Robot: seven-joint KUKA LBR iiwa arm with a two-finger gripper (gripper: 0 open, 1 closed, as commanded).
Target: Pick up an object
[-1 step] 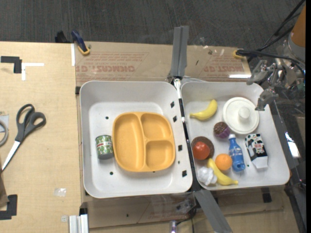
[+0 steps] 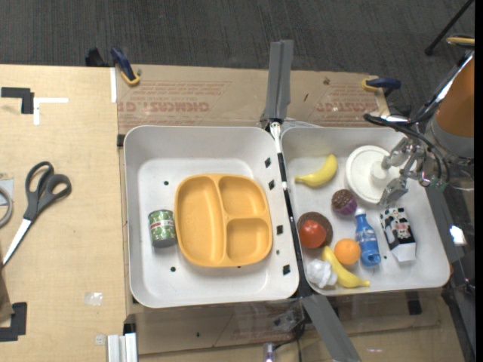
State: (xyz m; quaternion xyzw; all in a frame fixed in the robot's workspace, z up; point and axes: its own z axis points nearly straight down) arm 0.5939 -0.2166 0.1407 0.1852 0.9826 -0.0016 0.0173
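Pale wooden tabletop (image 2: pixel 60 277) bears two bins; jaws (image 2: pixel 396 176) hover at the right bin's (image 2: pixel 434 274) two o'clock, over the round white plastic cup (image 2: pixel 366 173) (grip state unclear). Nothing lifted yet.

Arm (image 2: pixel 460 104) cut off – (right edge) – beyond wrist.

The tabletop (image 2: pixel 60 277) is light wood. Two white bins sit on it side by side. The left bin (image 2: pixel 143 277) and the right bin (image 2: pixel 430 270) touch in the middle. A brown sheet of cardboard (image 2: pixel 196 100) lies flat on the far part of the tabletop, and the bins rest partly on it. A blue clamp (image 2: pixel 124 65) grips its far left corner, and another blue clamp (image 2: pixel 381 84) grips it on the far right. A pair of scissors (image 2: pixel 34 202) with black handles lies on the left side of the tabletop, well apart from the bins. A black bracket (image 2: pixel 21 96) sits on the far left, and another black bracket (image 2: pixel 15 319) sits on the near left.
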